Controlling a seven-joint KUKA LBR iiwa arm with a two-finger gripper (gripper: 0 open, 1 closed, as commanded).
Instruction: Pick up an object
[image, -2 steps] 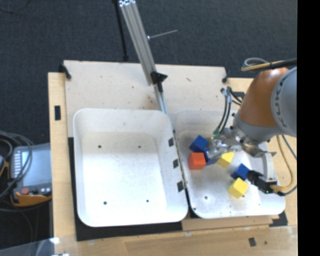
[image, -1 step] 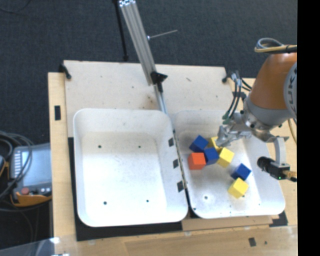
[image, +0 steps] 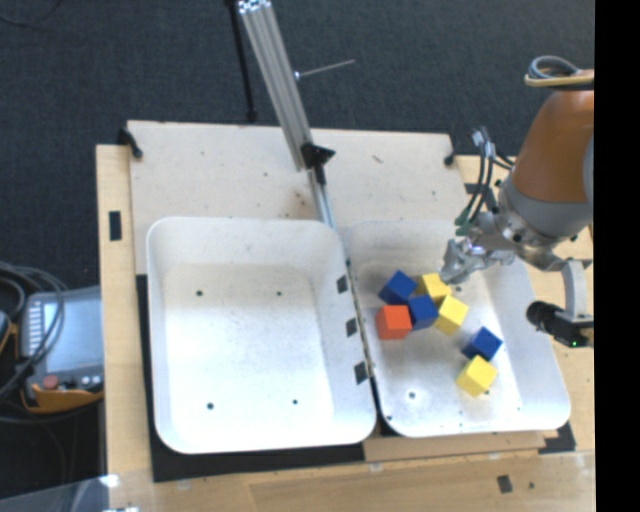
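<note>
Nearest the camera, the front edge of the wooden tabletop runs below two shallow white bins. Off its left side, a grey control box with cables sits on the dark floor. On the tabletop, the left bin has a speckled white floor and a few small dark dots. A slanted metal rail comes down from the top and ends at the seam between the bins.

Just right of that seam, the right bin holds the blocks. An orange block lies furthest left, touching a blue block. Another blue block sits just above them, with a yellow block beside it and a second yellow one to the lower right. Slightly apart, toward the bin's right front, a third blue block rests above a yellow block.

Over the cluster's upper right, the pincer hangs from the arm, close to the upper yellow block; whether it is released or clenched cannot be told, and nothing is visibly between its tips.
</note>
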